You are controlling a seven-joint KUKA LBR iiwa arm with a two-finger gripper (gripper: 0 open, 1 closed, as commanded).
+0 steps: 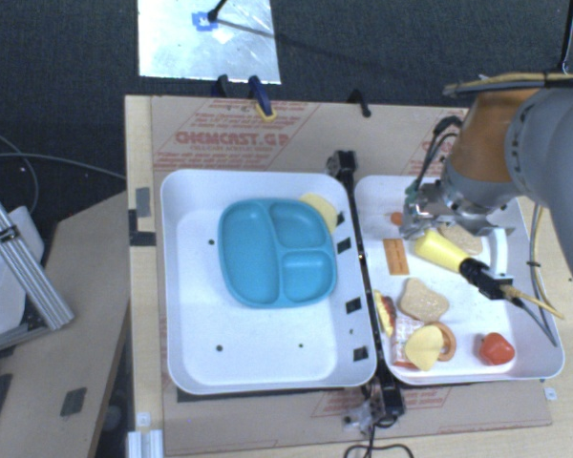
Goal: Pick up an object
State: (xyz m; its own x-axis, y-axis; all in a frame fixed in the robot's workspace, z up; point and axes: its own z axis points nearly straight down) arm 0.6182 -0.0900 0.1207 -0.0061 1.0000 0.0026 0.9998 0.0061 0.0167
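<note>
My gripper [418, 214] is low over the far part of the right bin [544, 356], with the grey arm and its orange band coming in from the right. Just under it lies a yellow oblong object [438, 249], and a small red piece [396, 219] sits by its left side. Nearer the front of this bin are an orange block [394, 256], a slice of bread [423, 301], a yellow piece [420, 347] on a brown ring [447, 341], and a red tomato [497, 348]. I see nothing held.
The left bin [201, 351] holds a blue divided plate [275, 252] with a pale yellow item [319, 207] at its far right corner. A red and yellow striped item [384, 311] lies against the right bin's left wall. A foil sheet [208, 27] lies beyond the bench.
</note>
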